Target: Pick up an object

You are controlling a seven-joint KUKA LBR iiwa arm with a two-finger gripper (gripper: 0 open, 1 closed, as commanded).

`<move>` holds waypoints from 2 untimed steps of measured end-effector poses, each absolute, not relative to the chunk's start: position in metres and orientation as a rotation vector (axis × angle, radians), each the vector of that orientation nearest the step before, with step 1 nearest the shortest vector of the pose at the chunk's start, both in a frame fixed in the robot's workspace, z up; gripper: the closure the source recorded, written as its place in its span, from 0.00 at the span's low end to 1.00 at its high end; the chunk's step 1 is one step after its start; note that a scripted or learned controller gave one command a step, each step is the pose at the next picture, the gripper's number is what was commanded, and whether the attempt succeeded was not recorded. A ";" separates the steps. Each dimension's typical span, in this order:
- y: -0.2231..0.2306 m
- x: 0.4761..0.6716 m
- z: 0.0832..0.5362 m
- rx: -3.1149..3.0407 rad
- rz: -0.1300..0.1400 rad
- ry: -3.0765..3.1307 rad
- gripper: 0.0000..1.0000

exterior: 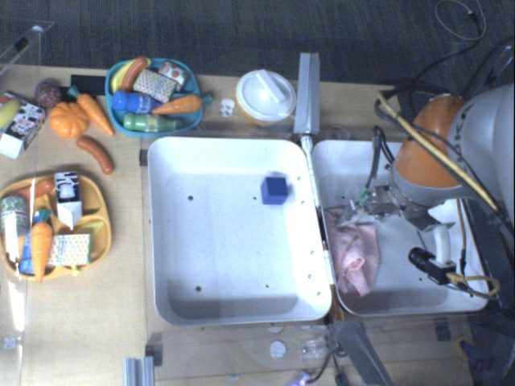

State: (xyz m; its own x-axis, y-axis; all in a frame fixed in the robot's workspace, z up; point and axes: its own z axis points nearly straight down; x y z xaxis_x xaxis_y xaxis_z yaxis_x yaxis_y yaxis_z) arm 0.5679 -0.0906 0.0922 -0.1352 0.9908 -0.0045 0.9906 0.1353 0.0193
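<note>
1. Here we count, from left to right: two white bins, the left bin (233,296) with one blue cube (274,190) in its far right part, the right bin (402,296) with one pink cloth (356,254) along its left wall.
2. The gripper (360,207) hangs just above the far end of the cloth; we cannot tell how its tips stand.
3. We should descend straight onto the thickest fold, away from the wall, then close firmly.

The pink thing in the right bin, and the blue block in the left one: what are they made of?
The pink thing looks like soft cloth: matte, crumpled into folds, no firm edges. The blue block looks rigid, likely plastic or painted wood or foam: flat faces, straight edges, even colour. The picture cannot settle which.
</note>
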 end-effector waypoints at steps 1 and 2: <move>-0.102 0.524 0.093 1.870 0.019 2.500 0.00; -0.100 0.526 0.104 1.867 0.027 2.501 1.00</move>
